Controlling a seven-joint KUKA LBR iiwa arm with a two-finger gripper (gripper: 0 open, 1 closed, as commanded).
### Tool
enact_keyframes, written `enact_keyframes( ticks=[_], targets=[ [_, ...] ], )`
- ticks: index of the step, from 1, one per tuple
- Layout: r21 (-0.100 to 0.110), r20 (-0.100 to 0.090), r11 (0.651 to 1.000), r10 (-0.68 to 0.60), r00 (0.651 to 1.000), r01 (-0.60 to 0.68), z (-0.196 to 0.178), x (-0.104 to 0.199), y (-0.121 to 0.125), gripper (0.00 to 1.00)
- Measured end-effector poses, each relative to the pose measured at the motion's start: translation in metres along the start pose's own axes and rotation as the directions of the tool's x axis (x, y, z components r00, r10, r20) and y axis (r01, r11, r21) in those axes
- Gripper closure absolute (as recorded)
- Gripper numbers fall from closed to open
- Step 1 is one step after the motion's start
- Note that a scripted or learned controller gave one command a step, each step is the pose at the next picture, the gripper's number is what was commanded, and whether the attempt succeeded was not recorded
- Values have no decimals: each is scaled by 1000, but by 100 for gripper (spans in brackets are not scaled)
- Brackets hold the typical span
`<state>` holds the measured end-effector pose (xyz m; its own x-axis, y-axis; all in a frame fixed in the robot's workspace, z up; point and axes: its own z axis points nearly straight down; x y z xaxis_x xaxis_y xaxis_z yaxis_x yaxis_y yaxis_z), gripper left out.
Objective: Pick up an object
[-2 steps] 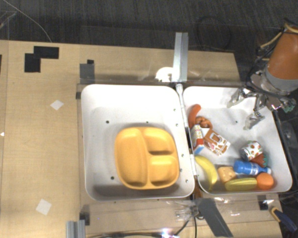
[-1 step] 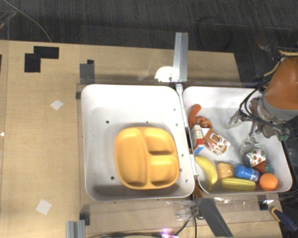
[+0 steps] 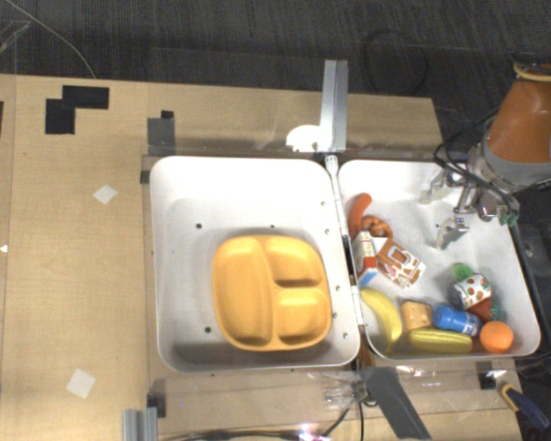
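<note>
Gripper [image 3: 455,220] hovers at 2 o'clock of the right bin [image 3: 413,177], nothing between fingers; how far apart they are I can't tell. Toys heaped at 6 o'clock: banana [image 3: 382,311], orange ball [image 3: 498,336]. Yellow tray [image 3: 271,290] in left bin [image 3: 193,200].

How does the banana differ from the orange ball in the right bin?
The banana is long, curved and yellow; the orange ball is round and smaller. The banana lies by the bin's left wall, near the divider; the orange ball sits in the front right corner. Both rest in the right bin, away from the gripper.
</note>
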<state>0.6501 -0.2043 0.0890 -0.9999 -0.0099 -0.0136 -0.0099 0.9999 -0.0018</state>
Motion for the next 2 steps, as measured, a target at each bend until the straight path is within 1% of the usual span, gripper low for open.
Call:
enact_keyframes(
  ticks=[1,2],
  targets=[
    [0,-1,1000,20,1000,-20,-23,-22,-1,0],
    [0,-2,1000,20,1000,-20,-22,-22,-1,0]
  ],
)
